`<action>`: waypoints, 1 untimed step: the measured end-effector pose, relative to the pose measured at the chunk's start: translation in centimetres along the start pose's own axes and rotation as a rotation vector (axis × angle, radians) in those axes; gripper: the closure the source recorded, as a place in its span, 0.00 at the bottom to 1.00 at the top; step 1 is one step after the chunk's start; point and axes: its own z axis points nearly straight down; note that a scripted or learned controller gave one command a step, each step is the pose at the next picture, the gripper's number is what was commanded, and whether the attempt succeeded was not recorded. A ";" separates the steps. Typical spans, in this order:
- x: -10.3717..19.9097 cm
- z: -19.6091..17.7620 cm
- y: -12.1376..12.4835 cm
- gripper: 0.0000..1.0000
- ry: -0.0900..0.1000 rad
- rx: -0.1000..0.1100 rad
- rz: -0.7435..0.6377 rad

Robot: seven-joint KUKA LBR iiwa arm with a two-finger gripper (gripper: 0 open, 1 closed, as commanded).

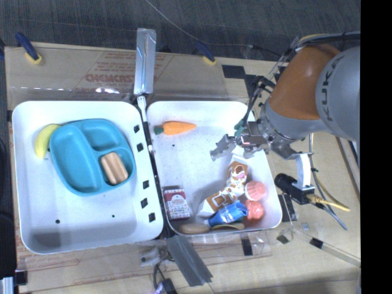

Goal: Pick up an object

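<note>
My gripper point(228, 143) hangs over the upper right part of the right bin point(202, 109), open, with nothing between its fingers. To its left an orange carrot point(177, 127) lies near the bin's far wall. Just below the gripper a brown and white patterned toy point(236, 179) leans against a pink ball-like toy point(256, 190). A blue packet point(228, 215), a red toy point(255, 211) and a small red box point(176, 202) sit along the bin's near side.
The left bin point(37, 225) holds a blue divided tray point(79, 152) with a brown bread roll point(114, 168) in it. A yellow banana point(41, 141) lies at the tray's left edge. A metal divider point(144, 60) rises between the bins.
</note>
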 end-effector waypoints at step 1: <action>0.9 -3.5 -4.3 0.00 0.000 -0.004 0.016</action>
